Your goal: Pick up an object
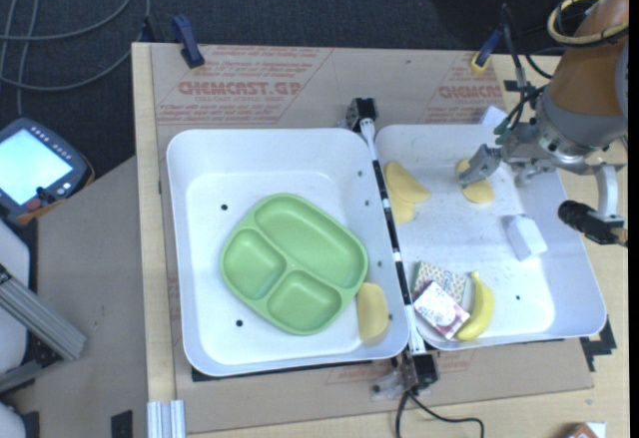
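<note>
My gripper (499, 170) hangs over the back of the right bin (559, 321), open, with nothing between its fingers. A small yellow piece (480, 193) lies on the bin floor just in front of the left finger (479, 163), close to it or touching. A larger pale yellow object (403, 189) rests against the bin's left wall. A grey-white block (524, 234) sits mid-bin. Near the front lie a banana (477, 310) and a patterned packet (437, 298).
The left bin (190, 167) holds a green divided plate (293, 262) and a yellow object (372, 311) at its front right corner. The arm's grey body (584, 97) covers the right bin's back right corner. Blue clamps (186, 39) hold the board's back edge.
</note>
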Controlling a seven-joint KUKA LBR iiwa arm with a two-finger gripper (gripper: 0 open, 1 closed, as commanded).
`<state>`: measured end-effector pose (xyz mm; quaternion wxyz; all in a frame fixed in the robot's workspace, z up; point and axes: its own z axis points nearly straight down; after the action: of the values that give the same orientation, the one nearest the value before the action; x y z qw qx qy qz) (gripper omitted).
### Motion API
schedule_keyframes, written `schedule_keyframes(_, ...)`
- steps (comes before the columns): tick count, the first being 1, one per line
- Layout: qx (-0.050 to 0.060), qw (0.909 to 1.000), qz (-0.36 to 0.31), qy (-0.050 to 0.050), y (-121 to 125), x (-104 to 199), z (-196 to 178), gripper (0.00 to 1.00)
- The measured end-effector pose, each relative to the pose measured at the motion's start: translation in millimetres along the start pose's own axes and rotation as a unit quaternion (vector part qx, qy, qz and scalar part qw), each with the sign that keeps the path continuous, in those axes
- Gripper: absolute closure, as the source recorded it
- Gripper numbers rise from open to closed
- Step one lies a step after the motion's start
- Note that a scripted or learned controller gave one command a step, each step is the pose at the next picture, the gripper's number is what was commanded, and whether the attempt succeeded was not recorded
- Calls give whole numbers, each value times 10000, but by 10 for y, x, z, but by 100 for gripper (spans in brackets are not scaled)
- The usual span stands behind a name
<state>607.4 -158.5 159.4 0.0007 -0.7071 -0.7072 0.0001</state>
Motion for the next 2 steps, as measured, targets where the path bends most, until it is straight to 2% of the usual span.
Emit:
schedule_keyframes(1, -9, 10000, -2, -5, 529, 72, 652, 0)
schedule_keyframes(2, -2, 10000, 3, -8, 77, -352, 291, 0)
